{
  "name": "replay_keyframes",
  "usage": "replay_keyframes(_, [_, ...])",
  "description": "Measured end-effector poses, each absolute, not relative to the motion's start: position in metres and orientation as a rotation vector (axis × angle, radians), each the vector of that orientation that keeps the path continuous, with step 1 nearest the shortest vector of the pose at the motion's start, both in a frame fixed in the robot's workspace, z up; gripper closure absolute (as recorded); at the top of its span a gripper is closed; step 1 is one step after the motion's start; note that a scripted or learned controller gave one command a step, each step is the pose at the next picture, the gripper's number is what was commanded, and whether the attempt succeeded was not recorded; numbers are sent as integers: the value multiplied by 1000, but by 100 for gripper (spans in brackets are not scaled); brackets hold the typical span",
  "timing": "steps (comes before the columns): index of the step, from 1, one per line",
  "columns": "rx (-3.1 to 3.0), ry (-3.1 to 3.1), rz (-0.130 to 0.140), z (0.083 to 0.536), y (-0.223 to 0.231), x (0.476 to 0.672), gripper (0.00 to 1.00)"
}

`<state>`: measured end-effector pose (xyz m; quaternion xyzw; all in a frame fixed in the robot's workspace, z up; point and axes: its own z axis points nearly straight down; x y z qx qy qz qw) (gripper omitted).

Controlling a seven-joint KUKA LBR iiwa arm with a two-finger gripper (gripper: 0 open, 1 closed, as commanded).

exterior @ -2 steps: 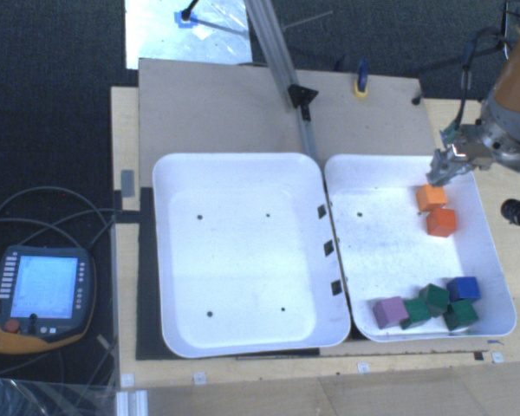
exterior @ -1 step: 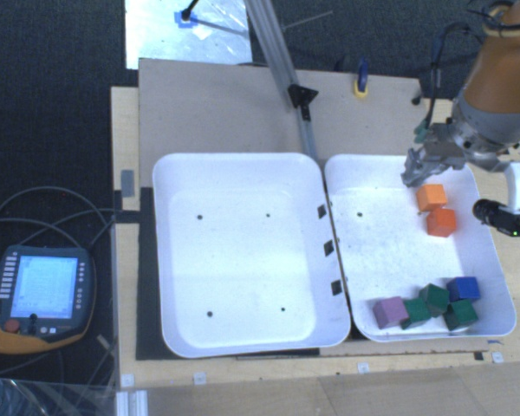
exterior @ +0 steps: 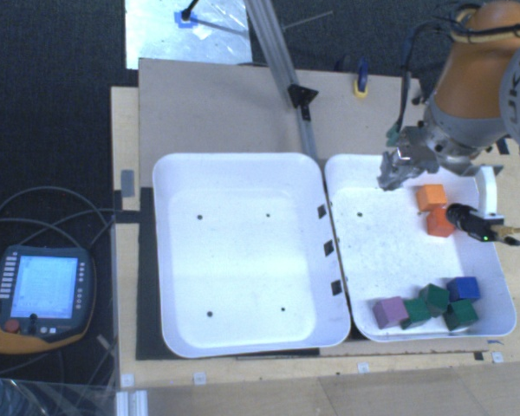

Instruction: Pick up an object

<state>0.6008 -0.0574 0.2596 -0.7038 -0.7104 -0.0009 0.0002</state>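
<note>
Gripper (exterior: 393,177) hovers near the right bin's (exterior: 390,258) far edge; finger opening cannot be judged, nothing visibly held. Nearest target: orange block (exterior: 431,197). Centre above it before descending.

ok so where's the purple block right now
The purple block sits in the right bin, near its front edge, leftmost in a cluster with the green blocks and the blue block.

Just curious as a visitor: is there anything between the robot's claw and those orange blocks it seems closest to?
Nothing visible. The gripper hangs over the right bin, just left of the upper orange block, with bare white floor between them. The other blocks cluster in the bin's near corner.
</note>
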Motion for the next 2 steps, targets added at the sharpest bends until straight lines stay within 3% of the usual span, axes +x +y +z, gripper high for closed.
replay_keyframes(2, [-2209, -2232, -4, 251, 31, 588, 100])
